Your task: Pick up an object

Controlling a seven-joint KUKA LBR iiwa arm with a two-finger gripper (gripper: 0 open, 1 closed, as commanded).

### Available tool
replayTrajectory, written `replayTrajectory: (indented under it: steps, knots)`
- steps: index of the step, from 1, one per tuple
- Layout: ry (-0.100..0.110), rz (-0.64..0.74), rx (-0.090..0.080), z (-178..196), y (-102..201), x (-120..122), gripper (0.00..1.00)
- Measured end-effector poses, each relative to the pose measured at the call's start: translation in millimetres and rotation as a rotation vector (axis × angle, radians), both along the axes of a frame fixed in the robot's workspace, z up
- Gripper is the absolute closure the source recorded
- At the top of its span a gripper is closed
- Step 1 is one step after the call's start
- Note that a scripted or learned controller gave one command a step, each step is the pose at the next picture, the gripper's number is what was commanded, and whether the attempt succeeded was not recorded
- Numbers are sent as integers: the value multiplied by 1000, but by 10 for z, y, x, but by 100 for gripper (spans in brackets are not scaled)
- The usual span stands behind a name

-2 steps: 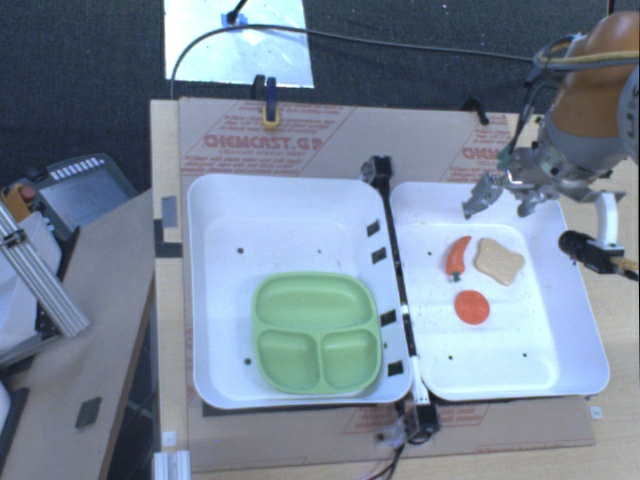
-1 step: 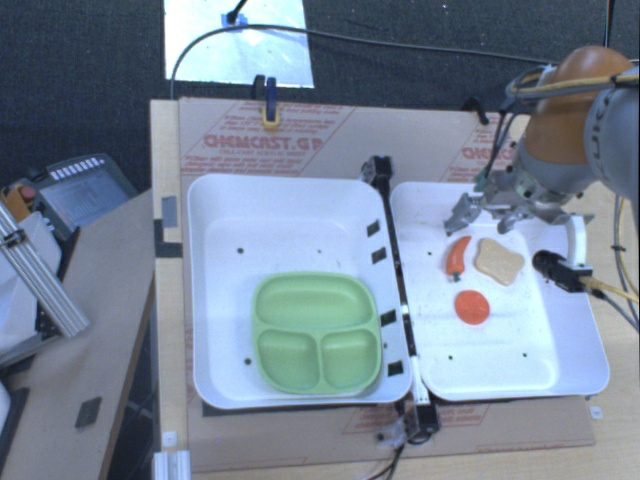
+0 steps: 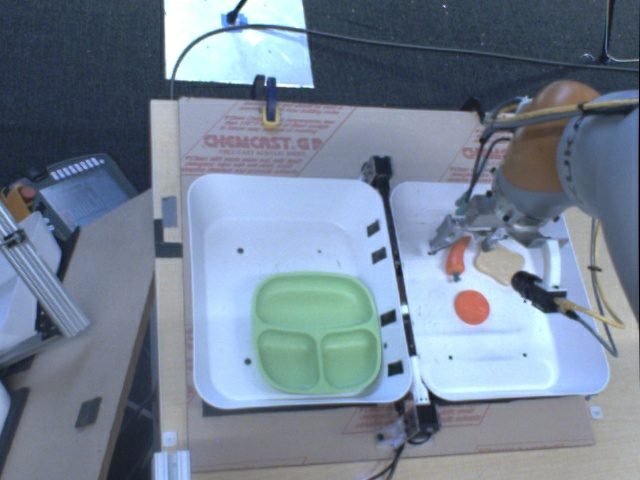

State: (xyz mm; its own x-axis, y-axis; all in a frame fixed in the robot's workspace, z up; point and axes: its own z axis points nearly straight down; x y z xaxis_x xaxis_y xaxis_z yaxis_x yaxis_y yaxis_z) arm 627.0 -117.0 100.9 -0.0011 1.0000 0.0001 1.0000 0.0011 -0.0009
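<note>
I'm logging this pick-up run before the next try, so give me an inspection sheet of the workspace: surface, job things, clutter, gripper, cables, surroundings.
Surface: two shallow white bins, left bin and right bin, on a printed cardboard sheet.
Job's things: small orange carrot-shaped piece, round orange-red disc and pale beige flat piece, all in the right bin.
Clutter: light green three-compartment plastic tray in the left bin.
Gripper: two-finger gripper low over the carrot-shaped piece; grasp cannot be judged.
Cables: black cable looping behind the bins; yellow cable by the right bin.
Surroundings: dark carpet, handheld control pendant at left.
</note>
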Motion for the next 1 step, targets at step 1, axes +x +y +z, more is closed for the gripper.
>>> replayTrajectory:
  steps: [1]
  knots:
    - [-5, 0, -1, 138, -4, 14, 100]
